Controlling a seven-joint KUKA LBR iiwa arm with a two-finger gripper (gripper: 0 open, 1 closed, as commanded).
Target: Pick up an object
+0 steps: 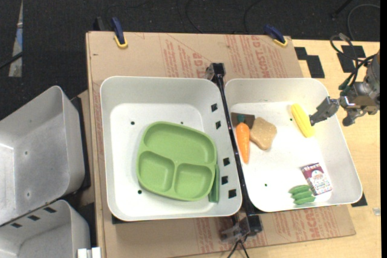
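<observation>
- Tool (334,110) at right bin's (338,148) right rim, fingers spread apart, gripping nothing
- Yellow corn (302,120) just left of nearer fingertip, inside right bin
- Carrot (243,141) and bread slice (263,133) touching near divider
- Small carton (316,177) beside green pea pod (301,193) at front
- Green divided plate (176,161) in left bin (121,99)

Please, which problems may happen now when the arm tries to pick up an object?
1. The end effector is beside the yellow corn; it may push it aside instead of gripping it.
2. The carrot touches the bread slice, so grabbing one could drag the other.
3. The green pea pod lies flat near the bin wall.
</observation>
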